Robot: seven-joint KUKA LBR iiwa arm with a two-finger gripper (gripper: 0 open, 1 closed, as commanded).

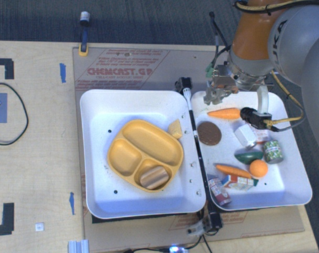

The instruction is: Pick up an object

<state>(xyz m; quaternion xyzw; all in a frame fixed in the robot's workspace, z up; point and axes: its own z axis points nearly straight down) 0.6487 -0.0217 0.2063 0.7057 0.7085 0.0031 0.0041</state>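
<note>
Claw (pixel 218 93) at right bin (pixel 306 193) far-left corner, close to rim; carrot (pixel 223 113) just beside; grip state unclear.

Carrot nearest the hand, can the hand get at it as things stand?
Probably yes. The hand hangs right beside that carrot, at the far end of the bin. The carrot lies bare on the bin floor with nothing on it; the brown disc sits apart from it, nearer the camera.
</note>
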